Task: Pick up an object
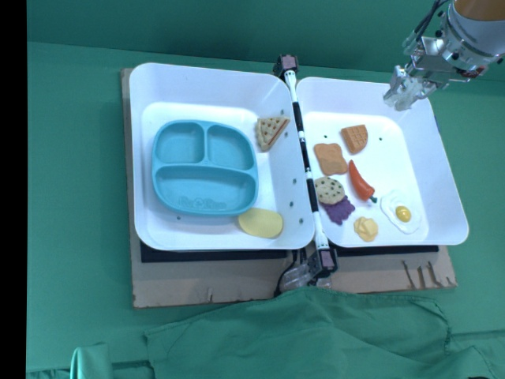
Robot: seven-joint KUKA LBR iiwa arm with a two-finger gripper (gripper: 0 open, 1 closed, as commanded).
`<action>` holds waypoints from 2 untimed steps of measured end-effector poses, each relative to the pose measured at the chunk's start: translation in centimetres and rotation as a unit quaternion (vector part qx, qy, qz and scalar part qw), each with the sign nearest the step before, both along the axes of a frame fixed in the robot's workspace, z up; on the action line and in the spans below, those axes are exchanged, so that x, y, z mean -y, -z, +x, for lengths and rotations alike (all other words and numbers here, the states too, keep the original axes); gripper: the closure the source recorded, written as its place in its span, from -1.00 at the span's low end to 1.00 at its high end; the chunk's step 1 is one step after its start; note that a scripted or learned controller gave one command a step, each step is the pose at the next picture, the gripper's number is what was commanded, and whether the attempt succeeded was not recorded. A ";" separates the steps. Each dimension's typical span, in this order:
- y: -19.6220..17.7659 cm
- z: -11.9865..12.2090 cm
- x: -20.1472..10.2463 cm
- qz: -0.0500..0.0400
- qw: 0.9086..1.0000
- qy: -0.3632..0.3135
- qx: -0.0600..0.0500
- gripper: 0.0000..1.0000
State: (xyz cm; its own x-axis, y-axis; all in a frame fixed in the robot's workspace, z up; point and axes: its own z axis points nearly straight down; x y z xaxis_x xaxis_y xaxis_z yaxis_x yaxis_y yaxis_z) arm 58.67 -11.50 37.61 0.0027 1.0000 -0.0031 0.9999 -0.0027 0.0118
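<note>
The translucent fingers (404,91) hang above the right shallow white plastic bin's (447,181) far rim, nothing between them, whether released or clenched I cannot tell; the orange waffle-patterned toy square (355,138) lies nearest below them

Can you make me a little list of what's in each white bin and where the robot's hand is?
left bin: blue divided plate, sandwich wedge, yellow slice
right bin: waffle, toast, red pepper, cookie, purple piece, fried egg, small yellow piece
gripper: above the right bin's far rim, holding nothing
</note>
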 end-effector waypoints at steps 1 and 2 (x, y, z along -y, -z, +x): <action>-0.3 0.2 -5.3 0.001 1.000 -0.002 -0.002 1.00; 0.7 -0.6 -10.0 0.002 1.000 -0.002 -0.005 1.00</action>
